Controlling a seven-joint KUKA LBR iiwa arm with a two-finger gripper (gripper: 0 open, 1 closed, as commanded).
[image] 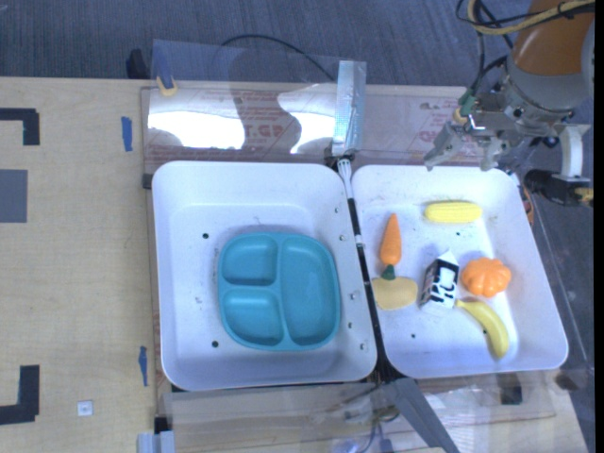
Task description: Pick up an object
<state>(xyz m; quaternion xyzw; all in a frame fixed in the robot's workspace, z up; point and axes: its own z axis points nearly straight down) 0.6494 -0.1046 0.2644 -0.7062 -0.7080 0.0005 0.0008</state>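
Right bin (543, 343) held corn (453, 212) just below my gripper (464, 149); its fingers looked spread, gripping nothing, I think.

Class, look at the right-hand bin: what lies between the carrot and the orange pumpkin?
In the camera view, a small black-and-white carton lies between the carrot and the pumpkin, close against the pumpkin's left side.

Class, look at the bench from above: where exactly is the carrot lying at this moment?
The carrot lies in the right bin, near its left wall, pointing up-down in the camera view, just above the pale yellow fruit and left of the corn cob.
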